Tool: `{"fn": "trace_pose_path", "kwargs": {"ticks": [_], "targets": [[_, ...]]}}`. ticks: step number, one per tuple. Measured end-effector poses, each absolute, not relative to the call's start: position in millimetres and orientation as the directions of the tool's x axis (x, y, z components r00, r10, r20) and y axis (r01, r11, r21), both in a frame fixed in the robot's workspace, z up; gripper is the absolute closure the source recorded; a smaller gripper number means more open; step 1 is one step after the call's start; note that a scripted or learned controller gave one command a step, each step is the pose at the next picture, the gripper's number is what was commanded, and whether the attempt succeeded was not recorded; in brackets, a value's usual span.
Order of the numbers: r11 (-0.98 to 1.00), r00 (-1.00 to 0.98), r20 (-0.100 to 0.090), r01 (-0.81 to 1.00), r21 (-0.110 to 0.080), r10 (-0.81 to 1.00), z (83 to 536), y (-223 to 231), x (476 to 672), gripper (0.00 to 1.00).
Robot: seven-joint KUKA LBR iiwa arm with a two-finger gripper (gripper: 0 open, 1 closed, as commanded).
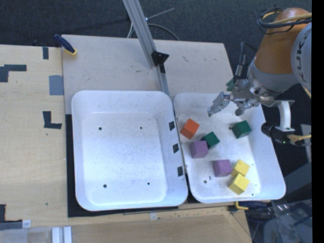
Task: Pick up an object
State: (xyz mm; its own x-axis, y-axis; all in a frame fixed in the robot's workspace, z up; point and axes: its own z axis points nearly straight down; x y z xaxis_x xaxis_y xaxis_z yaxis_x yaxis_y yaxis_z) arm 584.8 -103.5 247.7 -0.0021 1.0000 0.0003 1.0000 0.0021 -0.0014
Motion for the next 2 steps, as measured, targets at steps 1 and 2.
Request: {"fn": "trace_pose_path", "kwargs": {"ticks": [1,2], "targets": [[-0.001,0.001,0.0,1.0,-0.01,1.0,144,-130,584.1,0.0],[0.0,0.0,0.001,1.0,-0.007,1.0,89,-110,530.0,0.0]]}}
